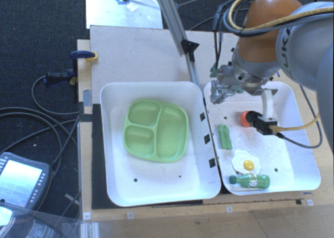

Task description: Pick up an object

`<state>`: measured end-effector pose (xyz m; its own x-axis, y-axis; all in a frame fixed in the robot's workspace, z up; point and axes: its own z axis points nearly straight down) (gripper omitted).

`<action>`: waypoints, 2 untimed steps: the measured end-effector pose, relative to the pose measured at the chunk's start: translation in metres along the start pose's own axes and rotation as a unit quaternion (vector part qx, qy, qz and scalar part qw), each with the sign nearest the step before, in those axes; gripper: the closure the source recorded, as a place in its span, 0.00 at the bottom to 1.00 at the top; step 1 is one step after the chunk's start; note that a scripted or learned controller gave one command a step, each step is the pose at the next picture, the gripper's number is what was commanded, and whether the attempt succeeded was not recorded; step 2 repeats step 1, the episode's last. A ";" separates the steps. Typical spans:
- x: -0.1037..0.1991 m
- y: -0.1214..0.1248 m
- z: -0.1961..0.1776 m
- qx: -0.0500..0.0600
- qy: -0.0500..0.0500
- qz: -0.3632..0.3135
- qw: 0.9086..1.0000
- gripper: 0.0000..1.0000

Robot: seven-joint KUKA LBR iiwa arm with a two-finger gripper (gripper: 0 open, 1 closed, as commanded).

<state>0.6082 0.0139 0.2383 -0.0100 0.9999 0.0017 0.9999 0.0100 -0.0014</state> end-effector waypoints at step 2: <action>0.049 -0.039 0.001 0.000 0.001 0.000 1.000 1.00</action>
